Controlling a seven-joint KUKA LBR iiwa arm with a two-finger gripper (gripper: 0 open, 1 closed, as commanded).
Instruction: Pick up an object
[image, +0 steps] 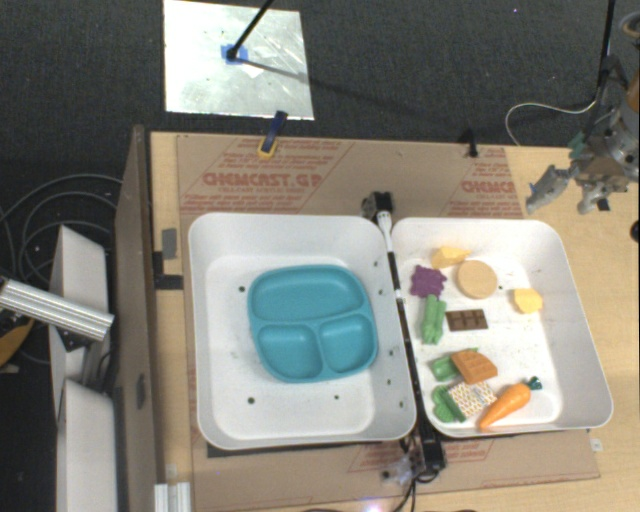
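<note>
My gripper hangs at the upper right, above the bench just beyond the right bin's far corner. Its two grey fingers are spread open with nothing between them. Several toy foods lie in the right bin: a purple grape bunch, a round tan biscuit, two yellow pieces, a green pickle, a chocolate bar, an orange waffle and a carrot. None of them touches the gripper.
A teal divided plate sits in the left bin. Between the bins runs a rim with a black bracket at its far end. Cardboard covers the bench behind the bins. Cables lie on the floor at left.
</note>
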